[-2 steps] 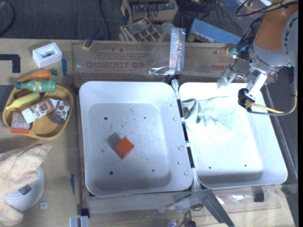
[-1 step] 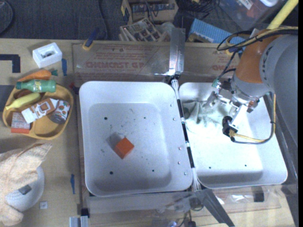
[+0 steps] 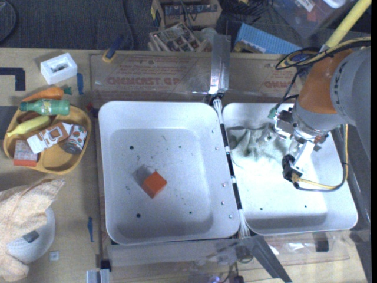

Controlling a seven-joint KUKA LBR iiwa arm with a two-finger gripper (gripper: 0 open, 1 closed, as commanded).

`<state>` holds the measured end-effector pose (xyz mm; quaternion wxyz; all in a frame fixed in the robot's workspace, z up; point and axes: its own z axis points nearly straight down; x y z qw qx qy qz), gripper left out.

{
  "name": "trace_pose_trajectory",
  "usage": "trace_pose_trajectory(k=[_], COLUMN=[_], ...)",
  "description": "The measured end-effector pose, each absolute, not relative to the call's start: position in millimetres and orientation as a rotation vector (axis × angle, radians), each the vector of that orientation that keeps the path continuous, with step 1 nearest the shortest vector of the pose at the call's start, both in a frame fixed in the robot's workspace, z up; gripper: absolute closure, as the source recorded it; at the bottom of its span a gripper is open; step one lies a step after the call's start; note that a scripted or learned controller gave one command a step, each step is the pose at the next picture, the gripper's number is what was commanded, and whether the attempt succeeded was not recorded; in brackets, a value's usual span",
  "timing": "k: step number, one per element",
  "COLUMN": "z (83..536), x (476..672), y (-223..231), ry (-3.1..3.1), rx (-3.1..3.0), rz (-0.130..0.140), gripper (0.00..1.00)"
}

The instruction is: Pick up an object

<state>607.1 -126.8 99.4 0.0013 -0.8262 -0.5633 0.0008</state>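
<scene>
An orange block (image 3: 155, 184) lies in the left bin (image 3: 118, 122), a little left of and below its middle, with a grey face turned up and to the left. The arm reaches in over the right bin (image 3: 330, 211) with its orange band (image 3: 318, 93) at the upper right. My gripper (image 3: 247, 142) shows as a blurred grey-green shape low over the right bin's upper left part, close to the divider between the bins. Nothing shows between its tips through the blur. The block sits well to its left and lower.
A yellow cable (image 3: 312, 186) loops from the wrist over the right bin floor. A yellow bowl of toy food (image 3: 47, 137) stands left of the bins, with a white box (image 3: 59, 68) behind it and a cloth (image 3: 26, 217) at lower left.
</scene>
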Motion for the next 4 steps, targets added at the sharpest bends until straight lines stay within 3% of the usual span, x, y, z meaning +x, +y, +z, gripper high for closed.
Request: trace_pose_trajectory(k=[1,2,3,4], z=[94.1,128.8,90.4,89.0], x=[621.9,608.8,651.9,599.9], y=[-132.6,-171.6,-136.3,-144.9], ry=[-1.948,-2.056,-2.303,-2.051], rx=[-2.468,-2.381,-2.145,-2.383], rz=[-0.002,-0.002,-0.004,-0.007], gripper=[0.0,0.0,0.0,0.0])
